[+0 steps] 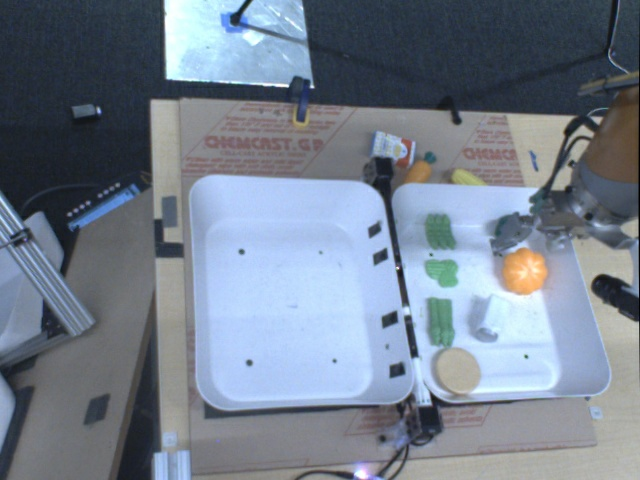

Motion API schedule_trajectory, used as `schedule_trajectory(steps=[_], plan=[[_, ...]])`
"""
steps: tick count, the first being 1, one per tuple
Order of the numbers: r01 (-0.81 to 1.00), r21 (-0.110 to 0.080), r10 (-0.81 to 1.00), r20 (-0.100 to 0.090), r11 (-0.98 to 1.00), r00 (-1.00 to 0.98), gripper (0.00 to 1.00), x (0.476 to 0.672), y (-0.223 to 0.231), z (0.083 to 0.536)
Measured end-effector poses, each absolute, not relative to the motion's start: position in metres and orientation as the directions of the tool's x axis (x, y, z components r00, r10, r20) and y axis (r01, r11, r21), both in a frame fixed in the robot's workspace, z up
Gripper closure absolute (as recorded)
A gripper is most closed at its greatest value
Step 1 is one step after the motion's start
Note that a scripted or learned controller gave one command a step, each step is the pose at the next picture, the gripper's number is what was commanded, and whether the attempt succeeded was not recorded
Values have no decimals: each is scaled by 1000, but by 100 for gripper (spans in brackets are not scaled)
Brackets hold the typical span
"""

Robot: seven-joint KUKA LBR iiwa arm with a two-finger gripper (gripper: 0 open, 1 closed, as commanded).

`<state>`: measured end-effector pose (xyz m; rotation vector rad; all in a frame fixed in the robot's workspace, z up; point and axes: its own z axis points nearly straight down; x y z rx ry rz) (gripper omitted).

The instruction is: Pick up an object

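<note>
The gripper (513, 230) hangs low over the far part of the right bin (575, 363), just above the orange fruit (524, 271); whether the jaws are apart or together cannot be told. Green pieces (440, 232) lie along the bin's left side, a tan disc (458, 370) at its near corner, a pale object (489, 317) beside the fruit. The left bin (215, 208) sits alongside on the worktop

even, fairly bright overhead light; the two shallow white plastic bins (290, 298) look nearly washed out, with soft shadows along their inner walls. a square shiny metal sheet (238, 28) shows glare. the whole picture is slightly soft and grainy, the dark floor dim.
</note>
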<state>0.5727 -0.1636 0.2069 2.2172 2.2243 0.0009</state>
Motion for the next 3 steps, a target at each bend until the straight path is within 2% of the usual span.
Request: schedule_trajectory(steps=[1,2,3], plan=[[1000,-4,1000,0,-3,3,0,558,-209,78],[1000,4,1000,-2,2,-2,100,561,-207,96],[1000,6,1000,1,12,-12,100,622,-146,85]])
